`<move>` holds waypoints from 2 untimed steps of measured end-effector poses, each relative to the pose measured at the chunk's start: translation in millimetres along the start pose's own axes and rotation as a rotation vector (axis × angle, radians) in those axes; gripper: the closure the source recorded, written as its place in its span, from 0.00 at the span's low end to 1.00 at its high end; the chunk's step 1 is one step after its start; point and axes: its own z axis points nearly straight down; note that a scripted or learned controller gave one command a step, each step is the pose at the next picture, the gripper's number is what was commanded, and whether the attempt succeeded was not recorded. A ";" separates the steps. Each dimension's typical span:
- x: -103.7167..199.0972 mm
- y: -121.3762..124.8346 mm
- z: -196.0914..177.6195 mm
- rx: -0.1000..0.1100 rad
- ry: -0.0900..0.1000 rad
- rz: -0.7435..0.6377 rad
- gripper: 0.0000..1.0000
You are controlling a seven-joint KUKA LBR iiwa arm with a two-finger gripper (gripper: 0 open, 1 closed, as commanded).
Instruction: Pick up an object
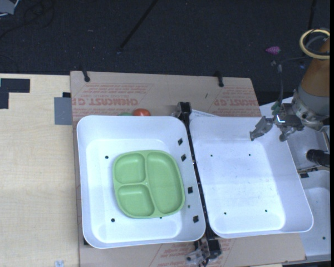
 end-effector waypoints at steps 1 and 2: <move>-6.4 5.7 49.5 0.000 0.000 0.004 0.00; -4.5 6.8 113.4 0.001 0.000 0.001 0.00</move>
